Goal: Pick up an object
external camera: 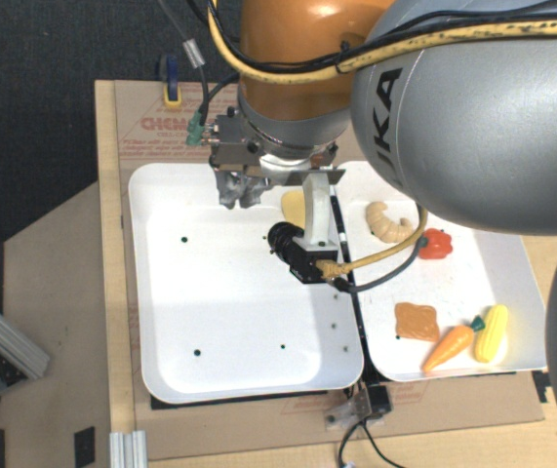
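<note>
The gripper (242, 188) hangs over the far edge of the left bin (219, 300), open or closed I cannot tell, seemingly in approach; next it needs to shift to the yellow piece (294, 206) just beside it.

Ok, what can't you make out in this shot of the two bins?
- Pale yellow object, camera view: largely covered by the robot's wrist hardware, so its shape is unclear.
- Red rounded object, camera view: its top edge is cut off by the grey arm.
- Right white bin: its far part lies under the arm.
- Gripper: seen from above, so whether it holds anything cannot be told.
</note>
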Available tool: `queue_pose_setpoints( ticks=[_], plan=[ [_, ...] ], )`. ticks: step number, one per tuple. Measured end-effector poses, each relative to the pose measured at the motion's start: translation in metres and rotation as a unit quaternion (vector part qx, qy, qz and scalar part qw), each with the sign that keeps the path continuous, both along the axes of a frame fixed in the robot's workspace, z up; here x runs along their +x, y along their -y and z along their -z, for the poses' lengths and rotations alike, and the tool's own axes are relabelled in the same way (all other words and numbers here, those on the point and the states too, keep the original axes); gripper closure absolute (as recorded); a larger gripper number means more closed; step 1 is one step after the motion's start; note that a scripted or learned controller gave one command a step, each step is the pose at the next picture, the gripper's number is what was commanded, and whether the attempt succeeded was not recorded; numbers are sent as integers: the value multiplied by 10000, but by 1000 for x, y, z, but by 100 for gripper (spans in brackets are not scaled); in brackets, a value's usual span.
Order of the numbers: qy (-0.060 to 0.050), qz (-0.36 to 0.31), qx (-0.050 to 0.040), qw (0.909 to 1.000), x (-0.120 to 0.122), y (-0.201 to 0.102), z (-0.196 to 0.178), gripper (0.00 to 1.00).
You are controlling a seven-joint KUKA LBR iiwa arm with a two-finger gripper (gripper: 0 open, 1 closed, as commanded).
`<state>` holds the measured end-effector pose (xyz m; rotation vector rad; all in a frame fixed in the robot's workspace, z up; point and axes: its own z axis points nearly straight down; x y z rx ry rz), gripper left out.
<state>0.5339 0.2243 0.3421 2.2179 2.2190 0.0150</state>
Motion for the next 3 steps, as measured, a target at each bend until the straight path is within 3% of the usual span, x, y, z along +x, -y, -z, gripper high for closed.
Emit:
queue_pose_setpoints(
  ticks=[1, 2, 3],
  plan=[
    [-96, 4, -31, 9999, -40, 0, 59, 100],
    [-41, 2, -14, 10000, -40, 0, 45, 100],
    [-72, 2, -23, 10000, -56, 0, 56, 100]
  ],
)
